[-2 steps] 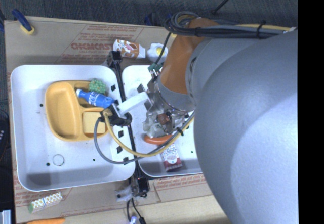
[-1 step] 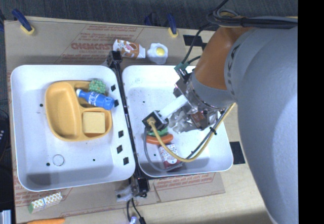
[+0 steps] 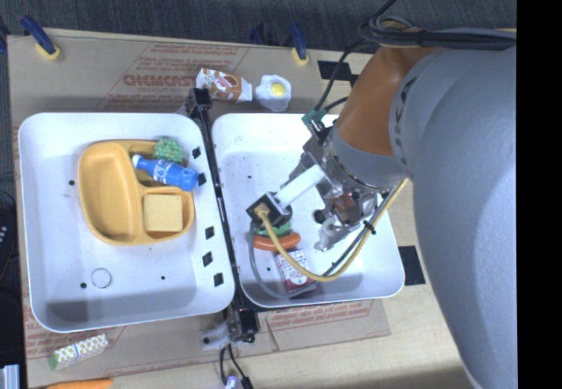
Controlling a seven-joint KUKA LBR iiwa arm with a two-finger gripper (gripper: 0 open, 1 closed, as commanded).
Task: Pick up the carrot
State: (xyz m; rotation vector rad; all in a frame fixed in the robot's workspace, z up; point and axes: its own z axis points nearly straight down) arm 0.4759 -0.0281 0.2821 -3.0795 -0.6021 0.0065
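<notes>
The carrot (image 3: 274,242), a short orange piece with a green top, lies in the right bin (image 3: 237,150) near its front left, partly crossed by the robot's yellow cable. My gripper (image 3: 334,225) hangs low over the same bin, just right of the carrot and a little apart from it. Nothing shows between its tips, and the wrist hides much of the bin's right half.
A red and white packet (image 3: 294,273) lies just in front of the carrot. The left bin (image 3: 44,203) holds a yellow divided tray (image 3: 110,194) with a tan block (image 3: 164,212), a blue bottle (image 3: 167,172) and a green broccoli piece (image 3: 169,149). A small carton (image 3: 219,84) and a white and yellow item (image 3: 274,91) sit behind the bins.
</notes>
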